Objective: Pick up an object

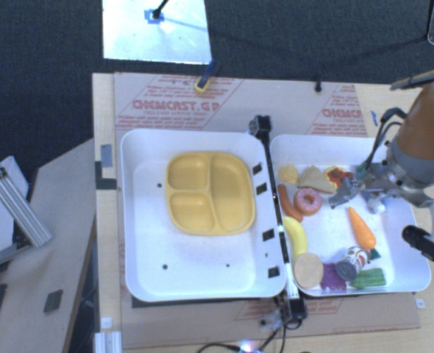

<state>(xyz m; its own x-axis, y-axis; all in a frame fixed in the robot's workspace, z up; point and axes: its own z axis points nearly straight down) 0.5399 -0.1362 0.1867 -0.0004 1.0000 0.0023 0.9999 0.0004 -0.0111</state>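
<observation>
Toy food (307,200), right white bin (415,271), wooden bench (173,101)

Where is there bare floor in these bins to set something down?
Left bin: wide bare floor below and left of the yellow tray. Right bin: a bare patch between banana and carrot; its top and bottom edges are crowded, and the gripper hangs by the donut.

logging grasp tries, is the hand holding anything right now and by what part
Cannot be told: the hand hangs in the right bin beside the donut, above the carrot.
</observation>
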